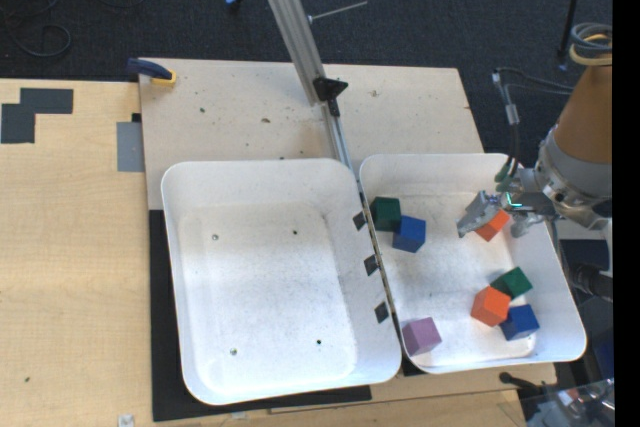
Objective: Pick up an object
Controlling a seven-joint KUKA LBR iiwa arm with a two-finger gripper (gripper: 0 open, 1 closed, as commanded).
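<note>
We see the jaws (pixel 493 218) set to either side of a small orange block (pixel 491 229) near the far right side of the right bin (pixel 440 170), seemingly closed on it, though we cannot tell whether it is lifted or resting on the floor. We judge the arm came in low from the right to straddle this loner, apart from the other blocks. It looks roughly cubic, corner toward us, with no clear long axis.

Two white bins (pixel 262 177) are seen. Green (pixel 386 212), blue (pixel 409 234), orange (pixel 490 305) and purple (pixel 421 335) blocks are shown.
</note>
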